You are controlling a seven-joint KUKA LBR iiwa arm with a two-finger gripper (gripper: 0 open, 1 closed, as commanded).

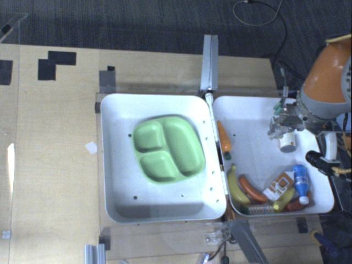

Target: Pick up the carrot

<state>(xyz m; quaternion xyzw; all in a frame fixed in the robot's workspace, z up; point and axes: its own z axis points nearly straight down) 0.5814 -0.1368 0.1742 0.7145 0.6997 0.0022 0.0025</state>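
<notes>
The tool [285,126] is hanging over the right bin [250,114], near that bin's far right corner, below the arm's orange band [325,76]; whether it is released or clenched cannot be told from this view, and nothing is showing between its parts. A small pale cylindrical piece is sitting just under it.

The carrot [223,137] is lying well apart from the tool, across the bin's bare floor, against the bin's left wall. It is a short orange piece with a darker, greenish end toward the near side. Its long axis is running along that wall, from the far edge toward the near edge, with the orange end pointing to the far side.

Along the right bin's near edge a yellow banana [236,185], a red sausage-like item [252,189], a small carton [279,185] and a blue bottle [301,181] are crowding together.

In the left bin [118,147] a green divided plate [168,149] is sitting near the middle. Both bins are resting on the counter [49,147].
</notes>
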